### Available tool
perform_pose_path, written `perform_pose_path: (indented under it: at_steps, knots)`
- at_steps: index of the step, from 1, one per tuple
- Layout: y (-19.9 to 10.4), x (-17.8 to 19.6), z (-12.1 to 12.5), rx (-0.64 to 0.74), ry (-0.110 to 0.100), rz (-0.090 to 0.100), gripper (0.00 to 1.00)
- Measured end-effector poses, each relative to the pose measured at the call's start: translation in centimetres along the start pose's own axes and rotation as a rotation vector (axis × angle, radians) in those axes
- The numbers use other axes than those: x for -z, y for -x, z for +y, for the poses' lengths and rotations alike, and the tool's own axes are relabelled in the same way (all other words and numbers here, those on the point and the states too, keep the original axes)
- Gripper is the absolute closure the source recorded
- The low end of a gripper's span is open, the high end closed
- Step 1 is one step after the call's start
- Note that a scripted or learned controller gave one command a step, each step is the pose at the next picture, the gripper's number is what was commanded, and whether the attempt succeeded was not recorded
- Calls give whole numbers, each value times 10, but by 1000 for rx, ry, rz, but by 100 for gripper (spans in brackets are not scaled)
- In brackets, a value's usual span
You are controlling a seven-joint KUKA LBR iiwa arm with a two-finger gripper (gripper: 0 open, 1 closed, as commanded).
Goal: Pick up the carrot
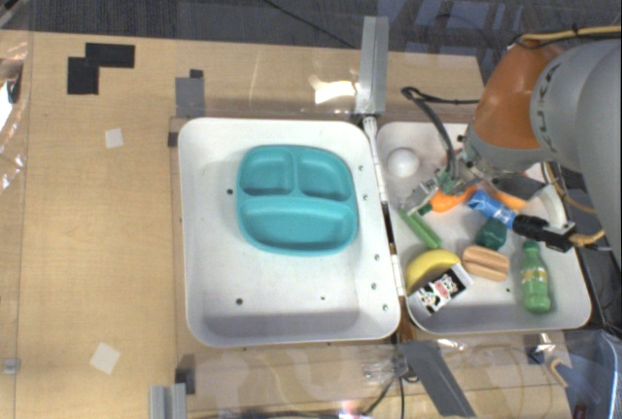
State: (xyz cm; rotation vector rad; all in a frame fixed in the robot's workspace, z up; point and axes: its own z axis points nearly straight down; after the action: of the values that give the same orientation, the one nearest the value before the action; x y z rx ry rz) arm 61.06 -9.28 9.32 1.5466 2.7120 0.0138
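Seen from above, two shallow white bins lie side by side on a wooden bench. Left bin [209,242]: holds a teal divided plate [294,198], lying flat near the bin's centre. Right bin [578,310]: holds a scatter of small items. The arm [544,106], grey with an orange band, reaches in from the right and reaches down over the upper half of this bin. The gripper [439,186] is low among the items, directly at the carrot [449,201], an orange piece lying near the bin's centre just below the gripper tip; whether the fingers are released or clenched, and whether the carrot lies between them, cannot be told at this resolution. A white ball [401,160] sits in the upper left of the bin, near the gripper. A green stick-shaped item [421,228] lies at a slant just below the carrot. A blue item [491,207] lies to the carrot's right, with a dark teal piece [492,234] beneath it. Toward the near edge are a yellow banana [431,263], a black-and-white card-like item [442,291] touching it, a tan bread-like piece [485,262], and a green bottle [533,277] at the right.
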Motion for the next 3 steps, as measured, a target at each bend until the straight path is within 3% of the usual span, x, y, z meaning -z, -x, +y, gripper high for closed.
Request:
perform_pose_path:
  at_steps: [1,2,3]
  knots:
    - [-7,1,-35,-32,2,0,0]
    - [-7,15,-30,-23,9,-4,100]
    - [-82,95,-24,-247,-10,8,100]
